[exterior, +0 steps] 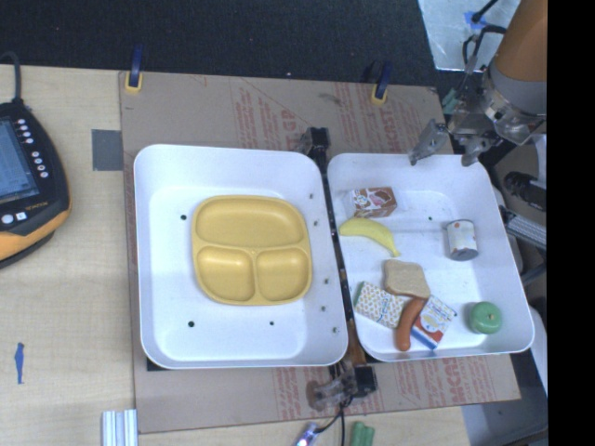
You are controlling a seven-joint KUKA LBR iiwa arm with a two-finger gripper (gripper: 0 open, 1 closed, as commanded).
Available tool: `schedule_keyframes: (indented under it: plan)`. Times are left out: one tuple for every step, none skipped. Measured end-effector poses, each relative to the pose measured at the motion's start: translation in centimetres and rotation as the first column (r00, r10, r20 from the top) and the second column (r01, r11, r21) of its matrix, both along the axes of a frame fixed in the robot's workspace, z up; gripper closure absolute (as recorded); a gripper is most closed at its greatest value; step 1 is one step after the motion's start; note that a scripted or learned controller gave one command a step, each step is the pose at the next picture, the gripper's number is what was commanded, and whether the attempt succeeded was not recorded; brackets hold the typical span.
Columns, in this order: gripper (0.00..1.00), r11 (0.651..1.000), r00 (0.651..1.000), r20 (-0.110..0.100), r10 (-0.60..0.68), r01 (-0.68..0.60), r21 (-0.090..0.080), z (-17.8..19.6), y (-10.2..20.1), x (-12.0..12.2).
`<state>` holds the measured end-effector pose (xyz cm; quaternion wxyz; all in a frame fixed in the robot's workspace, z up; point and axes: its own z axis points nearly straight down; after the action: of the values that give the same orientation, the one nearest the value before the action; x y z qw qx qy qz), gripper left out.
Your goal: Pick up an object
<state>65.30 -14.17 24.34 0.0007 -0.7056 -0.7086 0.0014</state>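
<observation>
The pincer [449, 149] hangs above the far rim of the right bin [502, 342], and its two fingers stand apart with nothing between them. No object is held yet, so I judge the task is at its start.

All the things that can be picked lie nearer to the camera than the pincer, inside the right bin. The closest ones are the small brown carton [374, 201], which lies to the pincer's left and a little toward the camera, and the grey can [460, 239], which lies almost straight toward the camera from it. The banana [370, 234] is just beyond the carton, with its long axis running across the bin from left to right. Further away are the bread slice [406, 278], the sausage [409, 322], which lies over a flat packet, and the green round thing [484, 317] near the close corner.

The yellow tray [252, 249] sits in the left bin [158, 333], well apart from the pincer.
</observation>
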Motion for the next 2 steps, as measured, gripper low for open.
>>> schedule_keyframes:
  plan:
    - [0.00,1.000,1.000,-0.003,0.000,0.000,-0.001,-9.7,-7.1,-5.1]
    - [0.00,1.000,1.000,-0.002,0.003,-0.003,0.001,-14.4,0.9,-10.7]
